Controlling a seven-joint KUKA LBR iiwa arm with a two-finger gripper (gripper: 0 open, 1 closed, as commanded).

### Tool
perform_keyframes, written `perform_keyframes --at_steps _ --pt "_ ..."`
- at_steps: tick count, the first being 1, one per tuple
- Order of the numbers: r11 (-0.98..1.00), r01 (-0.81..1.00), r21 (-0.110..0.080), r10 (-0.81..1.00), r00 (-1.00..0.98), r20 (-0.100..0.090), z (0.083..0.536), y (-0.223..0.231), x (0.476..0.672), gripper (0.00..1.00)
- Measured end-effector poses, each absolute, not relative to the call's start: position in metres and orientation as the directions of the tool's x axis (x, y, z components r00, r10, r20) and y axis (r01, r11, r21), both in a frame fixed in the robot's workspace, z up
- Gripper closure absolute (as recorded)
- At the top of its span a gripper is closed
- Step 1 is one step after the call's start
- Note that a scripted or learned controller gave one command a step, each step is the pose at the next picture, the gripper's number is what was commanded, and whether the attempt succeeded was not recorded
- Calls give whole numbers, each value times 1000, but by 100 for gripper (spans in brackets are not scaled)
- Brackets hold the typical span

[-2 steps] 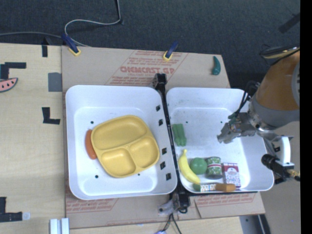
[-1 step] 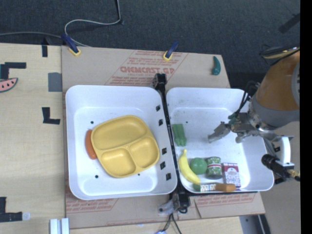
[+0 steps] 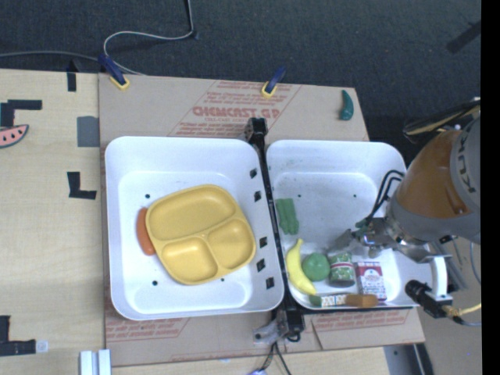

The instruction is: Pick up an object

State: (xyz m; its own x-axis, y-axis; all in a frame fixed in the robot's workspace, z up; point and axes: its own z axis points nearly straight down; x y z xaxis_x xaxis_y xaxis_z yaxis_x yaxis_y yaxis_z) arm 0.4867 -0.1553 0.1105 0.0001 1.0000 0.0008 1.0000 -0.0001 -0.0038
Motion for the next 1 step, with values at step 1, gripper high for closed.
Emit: perform_keyframes --at_steps 1 --pt "-1 1000 0 1000 1 -2 86 -128 498 0"
